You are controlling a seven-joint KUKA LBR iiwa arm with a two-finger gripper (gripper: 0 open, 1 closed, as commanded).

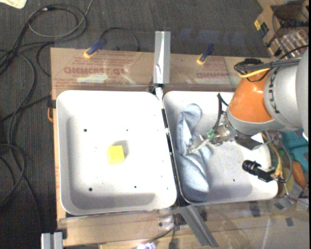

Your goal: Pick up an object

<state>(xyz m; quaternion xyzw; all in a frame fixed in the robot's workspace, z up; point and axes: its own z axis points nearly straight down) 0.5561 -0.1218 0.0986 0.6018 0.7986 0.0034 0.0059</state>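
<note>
Here the gripper (196, 144) is low in the right bin (249, 192), its tip down on a crumpled pale blue cloth (189, 165). The cloth lies along that bin's left wall, running from near the far corner to the near edge. Whether the gripper is apart, together or clamped on the fabric cannot be told, because its metal tip merges with the folds. The grey arm (295, 90) reaches in from the right, and its orange band (251, 104) hangs over the far right part of the bin. In the left bin (67, 113) a small yellow block (116, 154) sits near the middle of the floor, well apart from the gripper. The two bins stand side by side on a cardboard sheet (109, 69). A blue clamp (94, 49) and a second clamp (205, 54) grip the sheet's far edge. An upright metal post (161, 56) stands between them, just beyond where the bins meet. Black cables (57, 19) loop over the dark floor past the bench
</note>
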